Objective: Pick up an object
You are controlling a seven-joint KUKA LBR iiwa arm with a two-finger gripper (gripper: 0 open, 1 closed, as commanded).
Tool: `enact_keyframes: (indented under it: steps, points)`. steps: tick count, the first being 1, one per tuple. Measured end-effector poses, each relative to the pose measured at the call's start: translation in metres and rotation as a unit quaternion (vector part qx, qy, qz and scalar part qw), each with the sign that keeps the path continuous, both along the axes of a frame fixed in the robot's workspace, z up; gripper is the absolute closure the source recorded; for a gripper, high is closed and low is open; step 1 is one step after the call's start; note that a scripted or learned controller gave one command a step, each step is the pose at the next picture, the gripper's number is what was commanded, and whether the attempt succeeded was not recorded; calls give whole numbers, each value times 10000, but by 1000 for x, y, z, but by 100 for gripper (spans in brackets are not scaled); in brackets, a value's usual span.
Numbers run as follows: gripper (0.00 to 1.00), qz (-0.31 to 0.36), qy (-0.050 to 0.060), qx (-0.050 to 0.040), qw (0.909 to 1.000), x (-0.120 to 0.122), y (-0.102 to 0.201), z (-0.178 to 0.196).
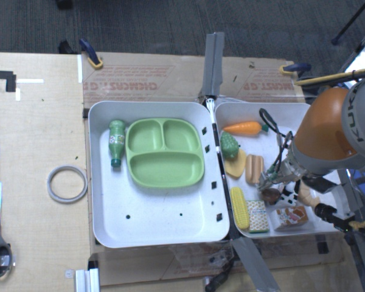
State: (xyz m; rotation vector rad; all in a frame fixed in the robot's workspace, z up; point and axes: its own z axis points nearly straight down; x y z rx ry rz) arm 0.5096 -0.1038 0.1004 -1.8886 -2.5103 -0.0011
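Tape roll on the bench, far to the left of the gripper; beside it the left bin bears a green bottle and a green divided plate, both well apart from the gripper. Across the divider, the right bin crowds its toys together: a green vegetable, a corn cob and a sausage lie just left of the gripper, a carrot above it. The gripper hangs low over a dark brown item, next to a black-and-white piece; the wrist hides its span, so it cannot be told whether it is wide, narrow or holding. Risk, as judged: with pieces this tightly packed, a descent may land between neighbours, nudge them aside, or close on an edge and slip.
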Motion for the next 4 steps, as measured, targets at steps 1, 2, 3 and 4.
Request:
enact_keyframes:
  steps: [1, 2, 3, 4]
  points:
    - [0, 4, 4, 1, 10000, 0, 0, 0]
    - [0, -434, 5, -8, 9991, 51, 3, -9]
    - [100, -447, 8, -8, 9990, 51, 1, 0]
    - [100, -981, -1, -15, 9952, 150, 53, 92]
